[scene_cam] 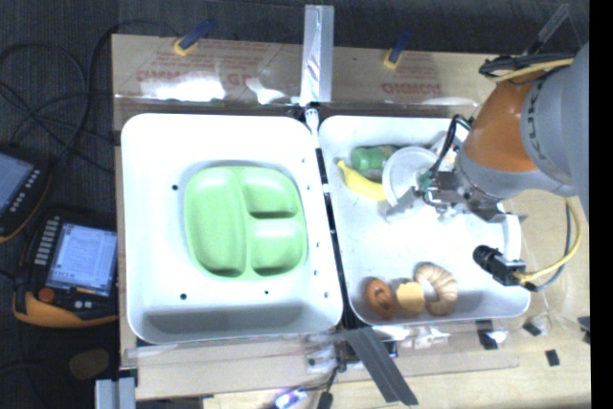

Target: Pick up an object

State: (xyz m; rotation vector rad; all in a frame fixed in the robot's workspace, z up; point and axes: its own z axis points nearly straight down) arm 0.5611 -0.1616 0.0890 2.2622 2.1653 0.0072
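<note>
The right bin (374, 244) holds several items. A yellow banana (359, 182) lies near its upper left, beside a green object (369, 156) and a white round cup (407, 170). Along the bin's front edge sit a brown doughnut (380, 296), a tan pastry (411, 298) and a ridged brown-and-white roll (441, 285). My gripper (427, 195) is low over the upper middle of the right bin, right at the white cup's lower right edge. The wrist hides part of the cup.
The left bin (153, 206) carries a green divided plate (244, 220). A metal divider (317, 53) stands behind the seam between the bins. A black cable connector (493, 261) and yellow cable hang by the right bin's right wall.
</note>
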